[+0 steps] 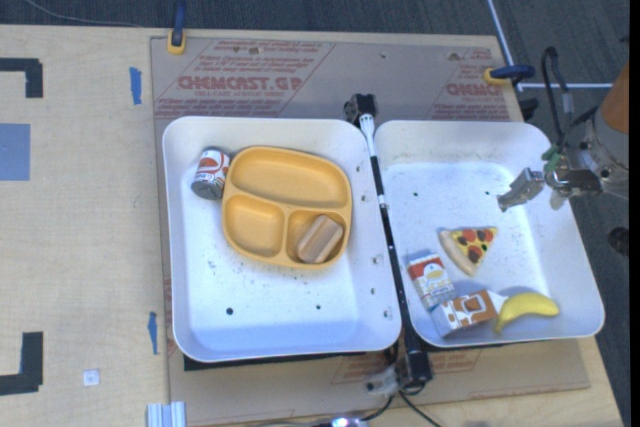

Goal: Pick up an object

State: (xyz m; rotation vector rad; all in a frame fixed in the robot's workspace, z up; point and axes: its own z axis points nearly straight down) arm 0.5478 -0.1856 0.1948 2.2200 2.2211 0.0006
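My gripper (530, 187) hangs over the upper right part of the right bin (440, 150), and I cannot tell how it is set; nothing is in it that I can see. Below it in that bin lie the pizza slice (468, 246), nearest to me, then two small cartons (450, 296) touching each other near the front wall, and the banana (524, 307) just beside them in the front right corner. I judge all four to be light toys. The pizza looks flat and stiff, so it would be hard to get under; I would pinch it across its narrow width. The banana looks smooth and curved, likely slippery, best taken across its middle. The cartons offer flat sides but crowd each other.
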